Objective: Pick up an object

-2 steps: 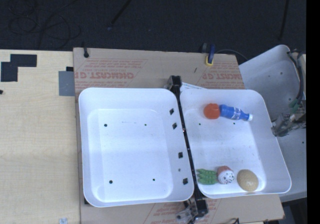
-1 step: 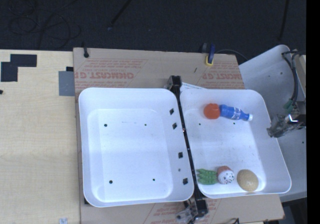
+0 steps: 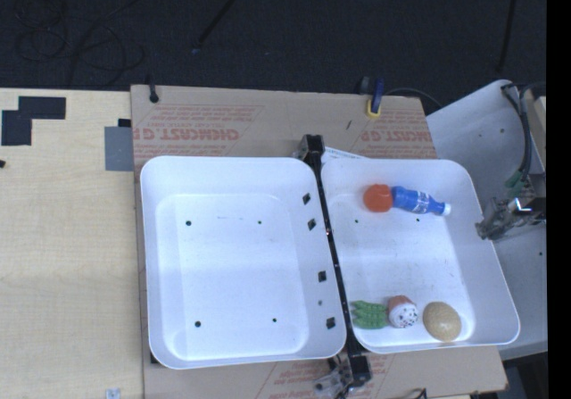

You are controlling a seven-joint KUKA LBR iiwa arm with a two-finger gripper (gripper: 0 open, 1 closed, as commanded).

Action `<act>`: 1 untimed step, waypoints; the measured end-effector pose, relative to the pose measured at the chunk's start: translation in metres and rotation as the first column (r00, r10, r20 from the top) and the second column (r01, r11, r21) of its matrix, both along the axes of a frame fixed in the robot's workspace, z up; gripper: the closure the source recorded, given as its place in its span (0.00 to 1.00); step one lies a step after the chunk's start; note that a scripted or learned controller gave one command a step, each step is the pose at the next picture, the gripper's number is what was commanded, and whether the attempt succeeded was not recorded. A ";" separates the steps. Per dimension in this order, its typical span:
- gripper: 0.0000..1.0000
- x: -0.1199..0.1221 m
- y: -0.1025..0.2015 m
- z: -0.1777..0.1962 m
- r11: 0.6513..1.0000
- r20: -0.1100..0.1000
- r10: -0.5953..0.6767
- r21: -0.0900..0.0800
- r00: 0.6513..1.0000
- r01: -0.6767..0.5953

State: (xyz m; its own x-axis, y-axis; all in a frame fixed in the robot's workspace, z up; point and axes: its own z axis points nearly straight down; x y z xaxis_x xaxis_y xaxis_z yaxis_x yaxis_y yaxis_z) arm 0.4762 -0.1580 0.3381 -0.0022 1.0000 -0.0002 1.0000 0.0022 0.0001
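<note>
- Two shallow white bins sit side by side on a sheet of printed cardboard [image 3: 268,125] that covers the table [image 3: 62,236].
- The left bin [image 3: 165,210] has a bare white floor dotted with a few small dark holes.
- The right bin [image 3: 482,281] holds all the loose things, gathered in two groups well apart from each other.
- Near the far side of the right bin lies a small blue bottle [image 3: 417,201] on its side, its white cap pointing to the right.
- An orange ball [image 3: 377,198] rests against the left end of the bottle, touching it or very nearly so.
- Along the near wall of the right bin three items lie in a row: a green toy [image 3: 367,314] at the left, a white ball with red markings and dark spots [image 3: 402,311] in the middle, and a tan egg-shaped object [image 3: 442,320] at the right (each just beside its neighbour).
- A black divider strip [image 3: 323,236] runs between the two bins where their rims meet.
- The tool [image 3: 505,217] sits at the right edge of the view, outside the right bin and over a pale grey surface [image 3: 473,129], well apart from every object.
- The tool is small and partly cut off there, so whether it is apart or together cannot be told; nothing is seen between its parts.
- A blue and yellow clamp [image 3: 376,98] stands at the far edge of the cardboard.
</note>
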 end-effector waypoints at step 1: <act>1.00 0.000 0.011 0.010 1.000 0.000 0.000 0.000 1.000 0.000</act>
